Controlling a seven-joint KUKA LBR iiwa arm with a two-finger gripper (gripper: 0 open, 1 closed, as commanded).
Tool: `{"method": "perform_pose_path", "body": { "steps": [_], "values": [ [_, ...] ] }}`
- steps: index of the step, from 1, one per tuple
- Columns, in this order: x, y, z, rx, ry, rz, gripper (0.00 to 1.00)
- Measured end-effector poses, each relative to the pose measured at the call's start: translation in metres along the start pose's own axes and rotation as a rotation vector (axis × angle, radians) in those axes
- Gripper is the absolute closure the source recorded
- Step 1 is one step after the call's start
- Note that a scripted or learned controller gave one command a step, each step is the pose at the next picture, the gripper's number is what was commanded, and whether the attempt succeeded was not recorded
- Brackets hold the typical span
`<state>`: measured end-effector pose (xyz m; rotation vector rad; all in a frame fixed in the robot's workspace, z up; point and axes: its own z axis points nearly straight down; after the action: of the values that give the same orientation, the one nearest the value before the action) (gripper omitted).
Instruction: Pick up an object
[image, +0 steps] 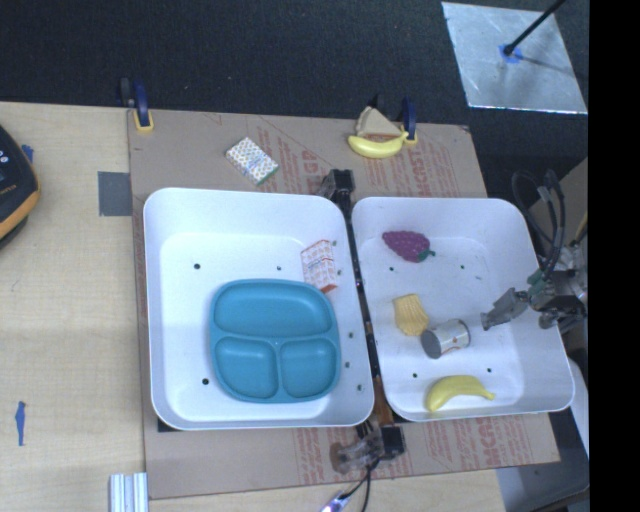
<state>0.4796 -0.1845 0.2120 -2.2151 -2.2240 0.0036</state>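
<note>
The right bin (520, 225) holds a purple bunch of grapes (406, 244), a yellow block (410, 314), a grey metal cup (446, 338) lying on its side and a yellow banana (458, 392). My gripper (512, 306) reaches in over that bin's right side, low over the floor. It sits just right of the metal cup, a short gap apart from it. I see nothing held in it. In the left bin (170, 225) a blue divided plate (273, 338) lies next to a small red-and-white carton (320, 265).
Outside the bins, on the cardboard behind them, lie a toy banana with a sandwich wedge (376, 138) and a small patterned packet (251, 159). A black-and-orange device (14, 185) sits at the left edge. Cables (545, 215) hang by the right bin's rim.
</note>
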Motion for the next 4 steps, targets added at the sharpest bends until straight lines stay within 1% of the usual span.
{"method": "perform_pose_path", "body": {
  "steps": [1,2,3,4],
  "values": [
    [0.062,0.045,0.109,0.001,0.000,-0.002,0.00],
    [0.076,0.110,0.120,-0.001,0.000,0.000,0.00],
    [0.082,0.178,0.119,-0.001,0.000,0.000,0.00],
    [0.017,0.177,0.088,-0.002,-0.001,0.001,0.00]
  ]
}}
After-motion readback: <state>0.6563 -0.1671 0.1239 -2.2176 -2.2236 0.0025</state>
